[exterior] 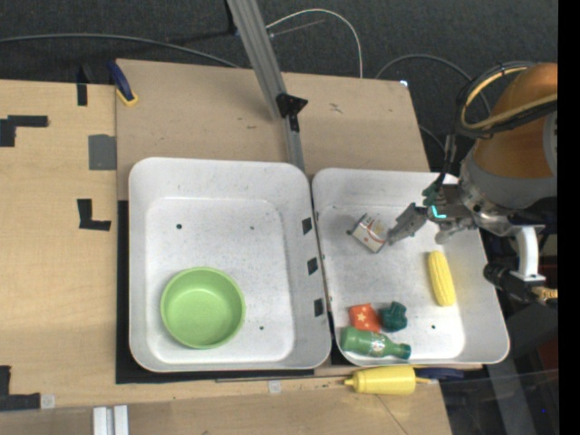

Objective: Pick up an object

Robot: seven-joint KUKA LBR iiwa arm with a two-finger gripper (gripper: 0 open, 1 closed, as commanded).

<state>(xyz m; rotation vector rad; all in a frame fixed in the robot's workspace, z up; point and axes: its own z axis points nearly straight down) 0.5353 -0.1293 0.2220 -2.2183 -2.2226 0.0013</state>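
Two shallow white bins side by side on the bench. Left bin point(145, 243) with a lime green bowl point(203, 307) upright in its near left corner. Right bin point(471, 333) carrying the clutter.

Gripper point(399, 228) reaching in from the right, low over the far part of the right bin, dark fingers slanting down and to the left. Fingertip point(395, 232) just beside a small grey and white boxy object with a red mark point(368, 233), possibly touching its right edge. Object lying on the bin floor, tilted, not seen between the fingers. Open or clenched: cannot tell from this angle, fingers overlapping into one dark shape.

Right of the gripper, a yellow corn cob point(441, 277) lying lengthwise near to far, well clear of the grey object. Along the near edge of the same bin, a tight little cluster: an orange red toy point(363, 316), a dark teal lump point(393, 315) just beside it on the right, and a green bottle point(373, 343) lying on its side right in front of both. Outside the bin, on the bench at the near edge, a yellow bottle shaped object point(384, 381) lying on its side.

Open bin floor all around the grey object except on the gripper side. Grey metal pole point(258, 43) slanting down from the far side, ending near the gap between the bins. Orange band and grey wrist point(512, 152) bulking over the far right corner of the right bin.
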